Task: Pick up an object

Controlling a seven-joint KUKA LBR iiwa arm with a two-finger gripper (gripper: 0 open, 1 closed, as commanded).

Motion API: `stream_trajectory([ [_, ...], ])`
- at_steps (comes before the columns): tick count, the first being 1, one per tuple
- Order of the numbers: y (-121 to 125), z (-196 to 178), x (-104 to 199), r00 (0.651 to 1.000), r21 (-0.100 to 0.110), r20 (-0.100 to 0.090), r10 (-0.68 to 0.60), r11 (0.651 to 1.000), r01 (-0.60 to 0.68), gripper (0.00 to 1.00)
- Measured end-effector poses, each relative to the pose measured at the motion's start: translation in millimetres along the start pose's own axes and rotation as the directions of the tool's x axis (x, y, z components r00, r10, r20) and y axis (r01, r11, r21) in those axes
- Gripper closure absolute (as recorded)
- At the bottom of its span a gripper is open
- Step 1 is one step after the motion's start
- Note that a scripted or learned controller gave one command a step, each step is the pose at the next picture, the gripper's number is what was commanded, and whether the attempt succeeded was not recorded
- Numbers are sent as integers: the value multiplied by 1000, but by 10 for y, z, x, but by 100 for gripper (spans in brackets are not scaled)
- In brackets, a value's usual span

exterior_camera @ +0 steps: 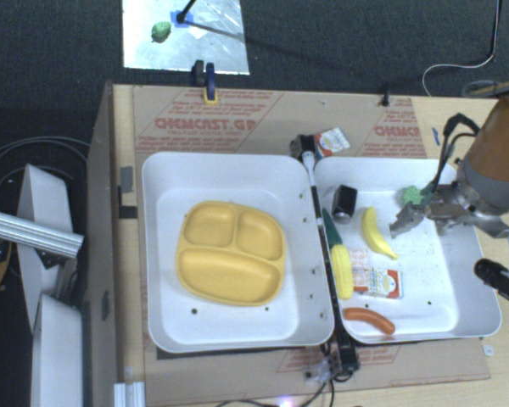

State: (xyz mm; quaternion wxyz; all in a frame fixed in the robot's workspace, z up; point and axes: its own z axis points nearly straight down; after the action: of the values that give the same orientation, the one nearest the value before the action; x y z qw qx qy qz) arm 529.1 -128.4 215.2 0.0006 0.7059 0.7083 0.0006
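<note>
- Nearest the camera lies an orange-red plastic sausage (pixel 369 320), below and to the left of the pincer (pixel 405 221), against the lower wall of the right white bin (pixel 467 312); a grab there could jam a finger on that wall.
- Whether the pincer is spread or pressed together I cannot tell; it hangs low over the right bin with nothing visibly between its tips.
- Just to its left lies a yellow plastic banana (pixel 376 232), the likeliest thing to pick. Its curved, smooth skin could roll or squirt out if the closing lands off-centre.
- Just above the pincer sits a small green object (pixel 412 195), close enough that a descent might knock it.
- Below-left, a flat white printed packet (pixel 378 280) touches the banana's lower end; a low grasp might scrape it instead.
- Further left, a black cup-shaped object (pixel 345 202) and a yellow corn cob (pixel 341 270) lie by the divider.
- Far left, a yellow sectioned plate (pixel 232 252) sits in the left white bin (pixel 165 312), well apart.
</note>
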Motion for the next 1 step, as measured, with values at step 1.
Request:
stream_trajectory([
  [1, 270, 1275, 192, 1000, 2, 0, 1, 1000, -1, 0],
])
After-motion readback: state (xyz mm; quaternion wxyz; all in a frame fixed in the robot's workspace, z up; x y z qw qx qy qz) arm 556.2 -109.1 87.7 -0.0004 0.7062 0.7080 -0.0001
